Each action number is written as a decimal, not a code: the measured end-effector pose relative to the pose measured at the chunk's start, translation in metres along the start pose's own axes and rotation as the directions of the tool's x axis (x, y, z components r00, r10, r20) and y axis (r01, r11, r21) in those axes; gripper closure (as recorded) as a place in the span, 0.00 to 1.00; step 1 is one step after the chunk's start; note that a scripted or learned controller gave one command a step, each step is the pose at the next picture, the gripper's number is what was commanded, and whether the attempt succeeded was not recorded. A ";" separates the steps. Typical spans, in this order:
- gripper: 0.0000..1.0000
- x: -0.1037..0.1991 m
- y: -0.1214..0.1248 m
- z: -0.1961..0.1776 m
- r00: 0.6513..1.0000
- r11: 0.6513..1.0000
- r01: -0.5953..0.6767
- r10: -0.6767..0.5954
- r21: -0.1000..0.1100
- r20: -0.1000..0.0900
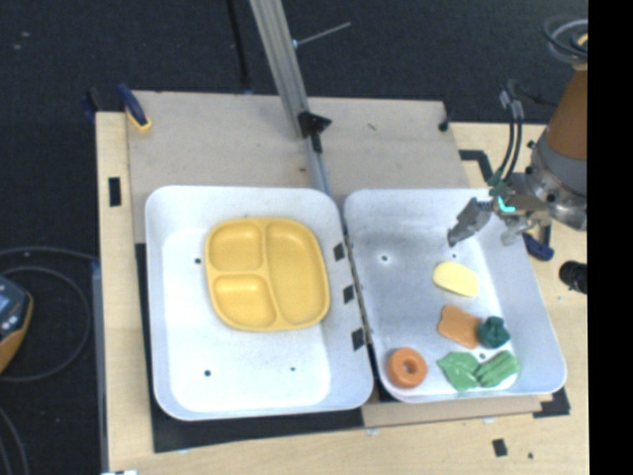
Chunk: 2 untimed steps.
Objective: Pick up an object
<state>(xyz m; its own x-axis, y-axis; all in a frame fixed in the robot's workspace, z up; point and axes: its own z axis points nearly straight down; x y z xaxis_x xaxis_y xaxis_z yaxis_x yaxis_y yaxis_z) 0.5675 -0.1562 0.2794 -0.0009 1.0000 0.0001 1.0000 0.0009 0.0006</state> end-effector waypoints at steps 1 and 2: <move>0.00 0.000 0.000 0.000 1.000 1.000 0.000 0.000 -0.001 0.000; 0.00 0.004 -0.001 0.043 1.000 1.000 0.000 0.000 0.003 0.001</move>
<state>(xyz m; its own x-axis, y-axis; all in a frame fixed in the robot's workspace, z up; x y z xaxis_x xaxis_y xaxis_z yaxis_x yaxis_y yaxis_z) 0.5669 -0.1526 0.2366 -0.0005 1.0000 -0.0009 1.0000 0.0005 -0.0027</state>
